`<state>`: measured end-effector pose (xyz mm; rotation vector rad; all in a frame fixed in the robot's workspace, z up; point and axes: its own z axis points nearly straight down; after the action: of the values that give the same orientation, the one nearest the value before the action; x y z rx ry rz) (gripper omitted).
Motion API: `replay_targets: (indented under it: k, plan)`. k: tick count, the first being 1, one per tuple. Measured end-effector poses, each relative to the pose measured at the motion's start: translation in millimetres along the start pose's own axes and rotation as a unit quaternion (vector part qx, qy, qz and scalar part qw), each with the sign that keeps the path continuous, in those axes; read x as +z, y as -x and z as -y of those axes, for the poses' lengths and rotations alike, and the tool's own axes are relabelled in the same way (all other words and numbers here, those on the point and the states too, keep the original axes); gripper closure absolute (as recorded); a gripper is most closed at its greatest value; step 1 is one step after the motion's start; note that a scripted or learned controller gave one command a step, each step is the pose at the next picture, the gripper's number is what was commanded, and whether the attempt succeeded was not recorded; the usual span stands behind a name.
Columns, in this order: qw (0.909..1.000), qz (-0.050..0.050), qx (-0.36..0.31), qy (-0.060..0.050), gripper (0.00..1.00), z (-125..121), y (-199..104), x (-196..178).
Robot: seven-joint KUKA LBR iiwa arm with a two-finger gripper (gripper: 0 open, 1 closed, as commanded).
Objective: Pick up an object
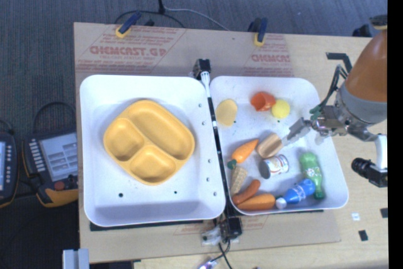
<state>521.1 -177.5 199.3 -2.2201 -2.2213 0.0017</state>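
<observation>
The right bin [296, 84] holds several toy foods: a pale yellow round piece [226, 111], a red-orange piece [262, 100], a yellow ball [281, 109], a carrot [244, 150], a tan bread-like piece [269, 144], a small can [275, 166], a green bottle [311, 170], a blue bottle [298, 193], a waffle cone [238, 178] and two orange pieces [255, 200] near the front. My gripper [306, 125] hangs over the bin's right side, just right of the tan piece and above the can. Nothing visibly sits in its grasp.
The left bin [94, 135] bears a yellow divided plate [148, 140]. A black divider clip [202, 67] sits between the bins at the back. The arm's grey body with its orange band [371, 72] overhangs the bench's right edge.
</observation>
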Motion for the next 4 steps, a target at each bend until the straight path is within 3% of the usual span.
replay_targets:
  k: [1,2,3,4]
  plan:
    - [0.9999,0.000,0.010,0.000,0.00,-30,-61,89]
    - [0.9982,0.004,0.059,0.013,0.00,9,-54,96]
    - [0.9944,0.006,0.104,0.017,0.00,-117,-4,100]
    - [0.9999,0.009,-0.008,0.012,0.00,-128,-42,101]
